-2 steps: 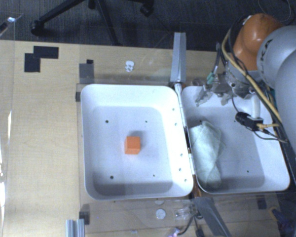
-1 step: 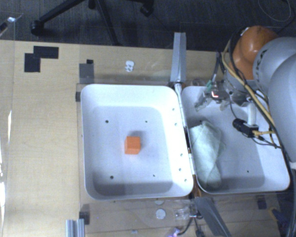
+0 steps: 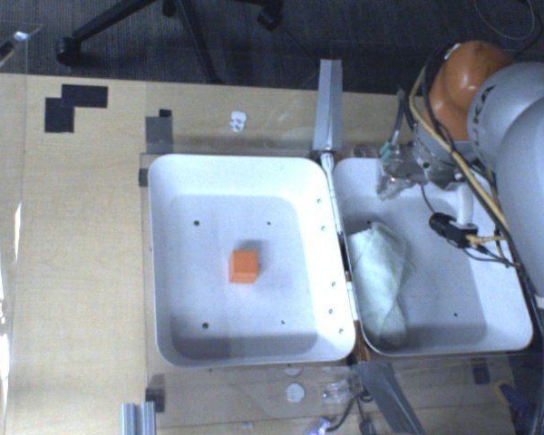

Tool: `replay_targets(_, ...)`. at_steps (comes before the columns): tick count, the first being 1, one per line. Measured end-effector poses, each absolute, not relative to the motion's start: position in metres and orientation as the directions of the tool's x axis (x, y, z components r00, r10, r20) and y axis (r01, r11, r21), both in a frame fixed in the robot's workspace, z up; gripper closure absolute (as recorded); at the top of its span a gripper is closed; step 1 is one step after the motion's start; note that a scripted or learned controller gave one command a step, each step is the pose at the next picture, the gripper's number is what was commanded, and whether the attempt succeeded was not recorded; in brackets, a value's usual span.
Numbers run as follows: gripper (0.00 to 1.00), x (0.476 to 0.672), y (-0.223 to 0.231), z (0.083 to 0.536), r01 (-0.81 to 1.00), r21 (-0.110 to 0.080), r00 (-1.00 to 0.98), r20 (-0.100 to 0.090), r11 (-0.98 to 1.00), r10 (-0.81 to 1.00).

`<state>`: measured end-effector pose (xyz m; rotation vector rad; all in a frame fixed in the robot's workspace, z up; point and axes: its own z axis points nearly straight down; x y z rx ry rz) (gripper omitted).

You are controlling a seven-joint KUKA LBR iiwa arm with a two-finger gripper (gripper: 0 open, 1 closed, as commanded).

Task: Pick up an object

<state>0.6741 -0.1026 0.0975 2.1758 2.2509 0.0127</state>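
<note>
orange cube (image 3: 244, 266) | near middle of left bin (image 3: 172, 333) floor | resting flat | untouched

A pale, wood-grained tabletop (image 3: 72, 270) fills most of the scene, seen from above at a slant. Black tape shapes (image 3: 72, 105) are stuck near its far left corner, and a clear plastic sheet (image 3: 4, 270) catches bright glare along the left edge. Beyond the tabletop lies dark blue-grey carpet floor (image 3: 363, 16). The black star-shaped base of an office chair (image 3: 177, 7), with casters, stands on that carpet.
</note>
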Motion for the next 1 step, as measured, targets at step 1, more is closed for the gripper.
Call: replay_targets(1,1.0,0.6701,-0.0581,0.1835,0.998,0.002,0.057,-0.001,-0.057,0.998)
